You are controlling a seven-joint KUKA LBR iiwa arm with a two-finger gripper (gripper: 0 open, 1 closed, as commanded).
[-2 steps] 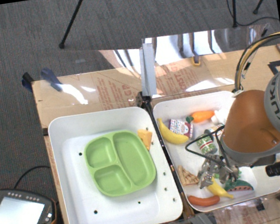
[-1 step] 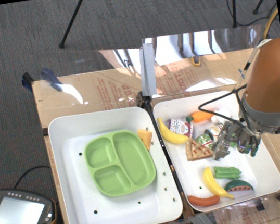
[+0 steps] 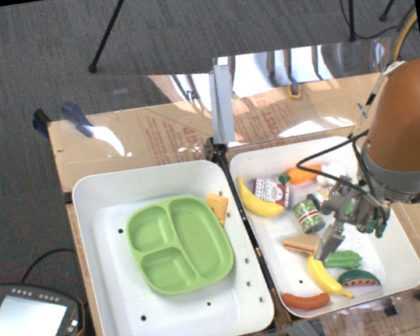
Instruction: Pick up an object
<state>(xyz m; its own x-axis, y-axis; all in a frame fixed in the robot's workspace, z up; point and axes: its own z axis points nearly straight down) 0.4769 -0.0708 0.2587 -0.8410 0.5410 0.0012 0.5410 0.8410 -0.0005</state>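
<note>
Camera view is showing the gripper (image 3: 330, 247) hovering over the right bin (image 3: 406, 267), near a sandwich (image 3: 302, 244), grip state unclear.

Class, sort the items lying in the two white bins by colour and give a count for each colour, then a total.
Green: 3 (divided plastic plate, small can, pea pod)
Yellow: 3 (two toy bananas, cheese wedge)
Red or orange: 4 (sausage, carrot, watermelon slice, carton)
Tan: 1 (sandwich)
Total: 11

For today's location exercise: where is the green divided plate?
The green divided plate lies in the left bin, beside an orange wedge at its upper right.
</note>
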